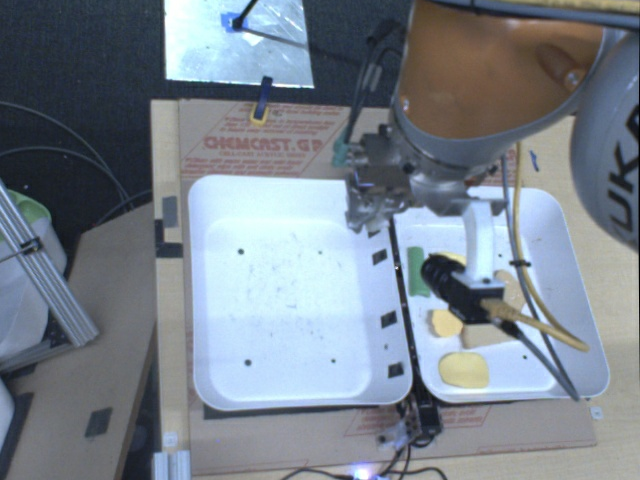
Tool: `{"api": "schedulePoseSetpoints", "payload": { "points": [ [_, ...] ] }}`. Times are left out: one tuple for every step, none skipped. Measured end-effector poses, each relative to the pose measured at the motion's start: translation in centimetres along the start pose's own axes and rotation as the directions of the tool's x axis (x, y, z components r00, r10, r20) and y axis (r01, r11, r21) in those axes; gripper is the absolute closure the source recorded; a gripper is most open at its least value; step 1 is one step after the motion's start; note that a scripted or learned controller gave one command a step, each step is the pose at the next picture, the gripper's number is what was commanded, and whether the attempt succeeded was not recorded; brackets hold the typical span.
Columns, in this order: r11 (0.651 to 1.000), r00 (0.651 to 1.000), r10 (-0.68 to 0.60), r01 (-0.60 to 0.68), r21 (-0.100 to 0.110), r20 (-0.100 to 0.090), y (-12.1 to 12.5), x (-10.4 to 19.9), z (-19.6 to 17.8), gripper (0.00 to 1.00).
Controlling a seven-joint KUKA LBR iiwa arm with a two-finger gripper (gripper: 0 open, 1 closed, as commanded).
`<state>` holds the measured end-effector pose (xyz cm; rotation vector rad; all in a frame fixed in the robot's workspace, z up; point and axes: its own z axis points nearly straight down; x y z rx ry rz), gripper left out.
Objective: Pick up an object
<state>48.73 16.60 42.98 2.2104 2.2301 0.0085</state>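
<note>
Gripper [366, 210] hangs over the far end of the divide between left bin [280, 298] and right bin [558, 278]; open or closed, can't tell. A yellow lump [463, 370] sits near-left in the right bin, with a green piece [416, 268] farther back.

A robotics lab: white bins [280, 308], aluminium framing [47, 273].

A KUKA iiwa arm [610, 118] shows its colours from above: a broad, glossy orange band [490, 48] swells over a pale grey collar [450, 153], while the grey casing [600, 88] at right carries black letters [625, 168] reading "UK". Below the collar sits the gripper [368, 208], a compact block of bare silver metal and dark fittings, fed by thin black cables [365, 73] and marked by a small teal connector [342, 154] at its left side.
</note>
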Motion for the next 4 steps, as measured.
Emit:
{"api": "schedulePoseSetpoints", "payload": {
  "points": [
    [1.0, 1.0, 0.016, -0.016, 0.004, 0.004, 0.2, -8.4, 3.0, 1.0],
    [1.0, 1.0, 0.003, -0.003, -0.002, 0.002, 0.3, -7.9, 1.7, 1.0],
    [1.0, 1.0, 0.0, 0.0, -0.005, 0.001, 0.4, -7.9, 0.6, 1.0],
    [1.0, 1.0, -0.003, 0.003, -0.008, 0.0, 0.5, -7.9, -0.5, 1.0]
  ]
}}
